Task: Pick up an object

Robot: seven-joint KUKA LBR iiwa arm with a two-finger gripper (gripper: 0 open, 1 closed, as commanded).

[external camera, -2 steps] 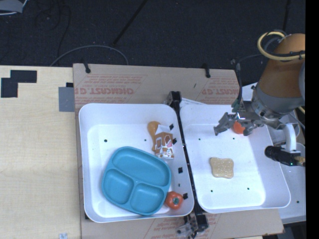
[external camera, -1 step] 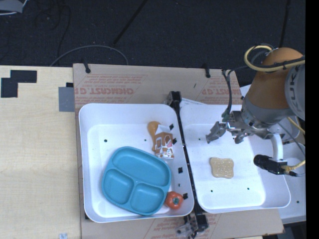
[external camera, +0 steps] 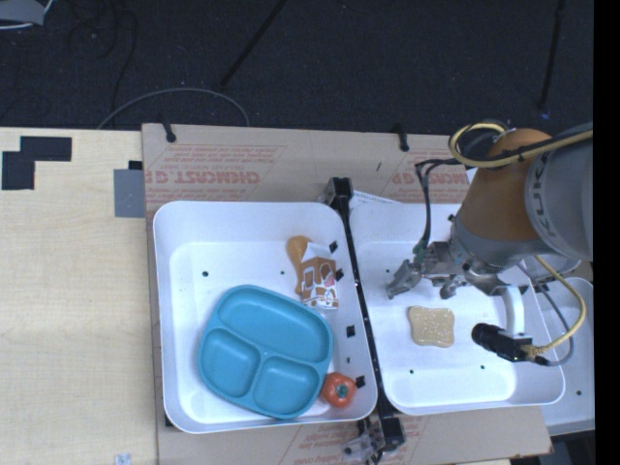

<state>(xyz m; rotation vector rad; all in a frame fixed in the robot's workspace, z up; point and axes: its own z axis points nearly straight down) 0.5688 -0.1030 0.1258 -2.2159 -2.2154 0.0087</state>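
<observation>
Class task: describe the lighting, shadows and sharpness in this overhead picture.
Camera view: even, soft light; the white bins look bright without harsh glare; faint shadow under the blue plate; the floor behind is dark; the claw looks slightly soft; the whole image is somewhat grainy.

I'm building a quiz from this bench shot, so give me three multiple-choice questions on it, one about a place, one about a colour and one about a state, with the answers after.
1. Where does the divided plate lie?
A. left bin
B. right bin
C. on the bare bench

2. What colour is the divided plate?
A. red
B. blue
C. white

3. How does the tool stand to the flat tan piece in the right bin?
A. gripping it
B. lifting it over the left bin
C. apart from it, just above it in the view

Answers: 1 A, the plate rests inside the left bin, beside the small red fruit. 2 B, its whole surface is blue. 3 C, white bin floor shows between the tool and the tan piece.
</observation>
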